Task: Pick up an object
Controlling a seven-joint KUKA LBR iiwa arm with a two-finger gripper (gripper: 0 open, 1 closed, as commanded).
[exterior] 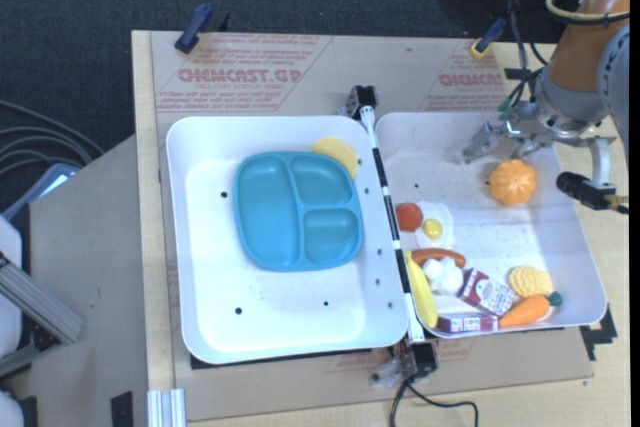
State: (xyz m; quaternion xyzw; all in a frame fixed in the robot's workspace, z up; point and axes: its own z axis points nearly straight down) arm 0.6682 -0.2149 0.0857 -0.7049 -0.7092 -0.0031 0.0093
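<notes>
Two white bins sit on the table: the left bin holds one blue tray, the right bin one round orange, no long axis, just below the open, empty tool.

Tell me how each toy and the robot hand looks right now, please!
gripper: open, above the right bin, holding nothing
orange: loose in the right bin, just below the gripper
blue tray: flat in the left bin, compartments bare
carrot: lying on its side
banana: lying along the divider
</notes>
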